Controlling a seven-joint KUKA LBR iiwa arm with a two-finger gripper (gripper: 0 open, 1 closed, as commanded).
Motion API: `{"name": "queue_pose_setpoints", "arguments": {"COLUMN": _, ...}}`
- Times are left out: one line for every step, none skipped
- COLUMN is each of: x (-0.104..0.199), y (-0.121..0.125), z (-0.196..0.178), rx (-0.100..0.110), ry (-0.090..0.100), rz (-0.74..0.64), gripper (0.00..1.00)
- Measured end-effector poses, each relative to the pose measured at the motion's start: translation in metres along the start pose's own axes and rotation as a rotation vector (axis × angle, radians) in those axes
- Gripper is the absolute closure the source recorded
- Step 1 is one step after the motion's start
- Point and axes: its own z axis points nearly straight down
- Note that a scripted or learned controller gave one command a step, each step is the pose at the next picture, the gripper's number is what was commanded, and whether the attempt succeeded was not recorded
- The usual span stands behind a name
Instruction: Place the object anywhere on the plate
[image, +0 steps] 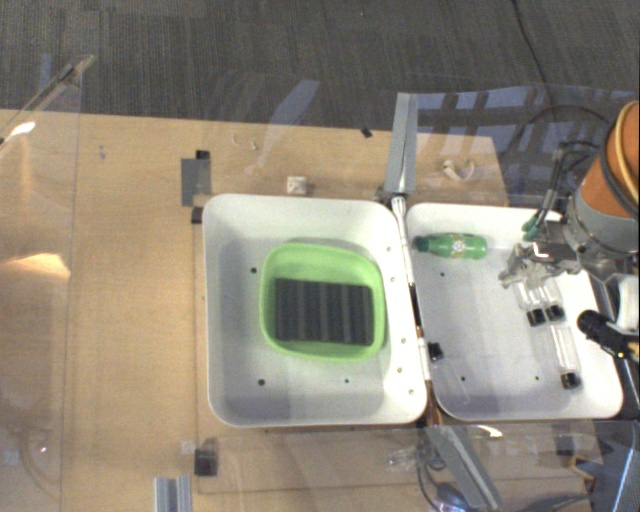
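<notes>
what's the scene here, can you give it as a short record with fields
left bin: holds a green plate with a dark ribbed centre
right bin: holds a small green bottle, lying on its side near the far left corner
bottle vs plate: apart, in different bins; nothing on the plate yet
gripper: over the right side of the right bin, its clear fingers with black tips spread apart, nothing between them
gripper vs bottle: apart, bottle to the gripper's left in the view
arm: enters from the view's right
</notes>
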Motion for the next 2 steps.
{"name": "queue_pose_setpoints", "arguments": {"x": -0.0001, "y": 0.0000, "z": 0.0000, "rx": 0.000, "ry": 0.000, "rz": 0.000, "gripper": 0.00}}
{"name": "queue_pose_setpoints", "arguments": {"x": -0.0001, "y": 0.0000, "z": 0.0000, "rx": 0.000, "ry": 0.000, "rz": 0.000, "gripper": 0.00}}
